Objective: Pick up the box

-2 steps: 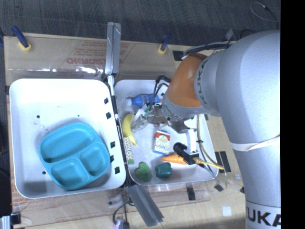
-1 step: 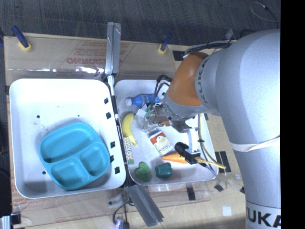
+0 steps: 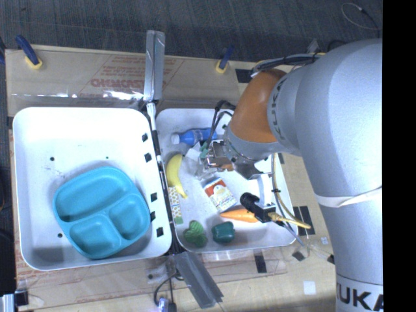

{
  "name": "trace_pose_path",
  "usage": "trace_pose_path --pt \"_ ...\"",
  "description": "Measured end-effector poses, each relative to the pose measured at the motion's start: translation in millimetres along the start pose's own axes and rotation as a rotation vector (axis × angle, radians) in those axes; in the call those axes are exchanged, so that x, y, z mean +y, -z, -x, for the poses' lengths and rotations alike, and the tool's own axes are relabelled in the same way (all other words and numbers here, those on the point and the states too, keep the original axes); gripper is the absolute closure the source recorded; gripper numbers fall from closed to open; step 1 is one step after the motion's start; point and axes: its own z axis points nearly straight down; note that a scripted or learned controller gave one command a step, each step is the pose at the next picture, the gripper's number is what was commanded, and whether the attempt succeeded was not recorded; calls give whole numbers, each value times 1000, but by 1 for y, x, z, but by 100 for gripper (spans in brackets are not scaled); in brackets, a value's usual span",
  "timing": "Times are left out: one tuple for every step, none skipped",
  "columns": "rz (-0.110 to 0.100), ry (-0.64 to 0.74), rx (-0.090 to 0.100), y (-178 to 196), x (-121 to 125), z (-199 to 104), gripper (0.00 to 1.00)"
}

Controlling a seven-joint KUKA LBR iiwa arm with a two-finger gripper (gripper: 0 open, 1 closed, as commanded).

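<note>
Right bin (image 3: 195, 117): banana (image 3: 174, 172), carrot (image 3: 241, 216) flank box (image 3: 219, 194).

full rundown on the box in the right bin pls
The box is a small carton, white with red and some orange print, cardboard by its look. It lies flat and skewed near the middle of the right bin, closed as far as I can tell. The carrot lies at its lower end; the tool sits just above it, apparently not gripping it.

You're looking at a robotics lab: clamped cardboard desk (image 3: 195, 67), two white bins (image 3: 26, 174), KUKA arm (image 3: 338, 142).
</note>
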Motion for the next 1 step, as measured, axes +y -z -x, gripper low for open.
trace_pose_path --pt "11 -85 0 48 83 27 100"
